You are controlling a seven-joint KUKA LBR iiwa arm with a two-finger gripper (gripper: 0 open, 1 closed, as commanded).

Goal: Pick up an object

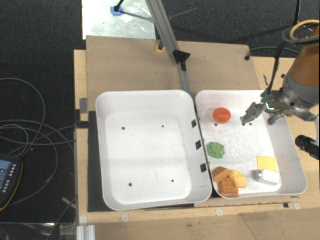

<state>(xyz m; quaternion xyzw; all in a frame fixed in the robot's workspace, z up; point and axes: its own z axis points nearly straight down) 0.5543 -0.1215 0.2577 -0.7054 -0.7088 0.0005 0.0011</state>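
Looking down at two white bins side by side on the bench. Left bin (145, 149) bare white. Right bin (285, 144) holding the lot: red ball (222, 115) near the back, green lump (216, 150) by the left wall, orange waffle pieces (229, 179) at the front left corner, yellow block (267, 162) toward the front right with a small white-and-grey item (265, 177) just beside it. Reaching in from the right, grey arm (304, 76) with its orange band. Gripper (250, 116) hovering over the back of the right bin, just right of the ball, apart from it. Fingers: cannot tell whether open or closed, nothing visible between them.
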